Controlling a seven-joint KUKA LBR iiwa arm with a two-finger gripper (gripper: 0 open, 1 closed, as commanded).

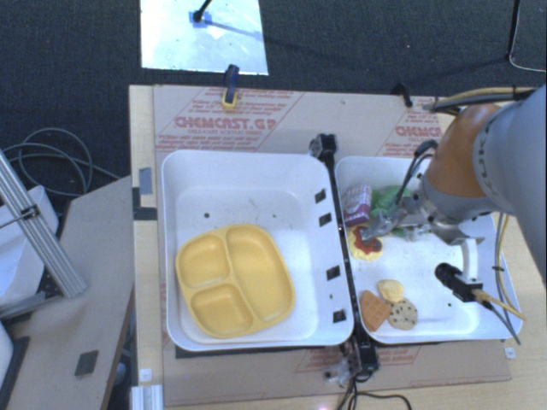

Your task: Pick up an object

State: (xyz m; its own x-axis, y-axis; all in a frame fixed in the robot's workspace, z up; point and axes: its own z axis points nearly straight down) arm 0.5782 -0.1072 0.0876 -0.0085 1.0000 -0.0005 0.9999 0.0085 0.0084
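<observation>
reaching in from your right, the arm (479,165) lowers its gripper (376,226) over the red-topped round piece (367,245) in the right bin (427,323); grip state unreadable; piece's axis unclear.

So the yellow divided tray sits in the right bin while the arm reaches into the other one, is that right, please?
Not quite: the camera view shows the yellow tray in the left bin, not the right. The arm reaches into the other, right bin, with its gripper by the small food items there.

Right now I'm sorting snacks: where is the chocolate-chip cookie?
The cookie lies in the right bin, near its front edge, beside an orange wedge.
</observation>
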